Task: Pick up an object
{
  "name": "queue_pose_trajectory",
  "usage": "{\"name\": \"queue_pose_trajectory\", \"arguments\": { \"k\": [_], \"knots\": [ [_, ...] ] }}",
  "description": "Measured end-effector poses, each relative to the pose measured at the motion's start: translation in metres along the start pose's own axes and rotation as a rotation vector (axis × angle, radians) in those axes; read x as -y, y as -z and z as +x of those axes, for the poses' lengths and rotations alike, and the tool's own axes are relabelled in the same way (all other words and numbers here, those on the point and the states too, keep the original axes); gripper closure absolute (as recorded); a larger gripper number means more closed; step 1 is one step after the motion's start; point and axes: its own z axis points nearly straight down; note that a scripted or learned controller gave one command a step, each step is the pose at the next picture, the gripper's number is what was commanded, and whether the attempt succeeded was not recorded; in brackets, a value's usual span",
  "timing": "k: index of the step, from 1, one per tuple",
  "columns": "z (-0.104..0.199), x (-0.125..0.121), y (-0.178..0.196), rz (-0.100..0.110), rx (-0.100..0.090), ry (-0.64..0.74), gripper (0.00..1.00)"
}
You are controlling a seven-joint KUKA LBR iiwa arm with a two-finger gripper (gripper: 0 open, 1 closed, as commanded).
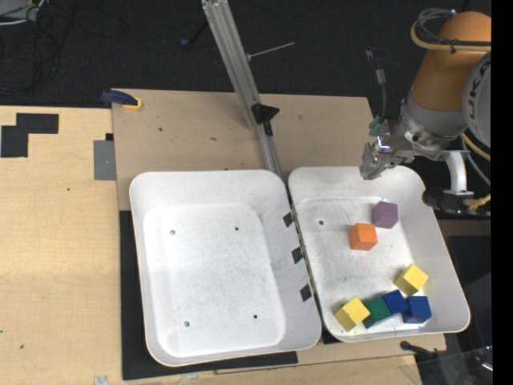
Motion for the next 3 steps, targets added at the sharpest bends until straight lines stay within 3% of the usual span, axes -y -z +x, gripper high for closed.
{"name": "queue_pose_trajectory", "arguments": {
  "k": [2, 3],
  "knots": [
    [0.104, 0.027, -0.019, 0.008, -0.003, 0.005, 1.0],
    [0.158, 0.049, -0.006, 0.007, -0.003, 0.005, 1.0]
  ]
}}
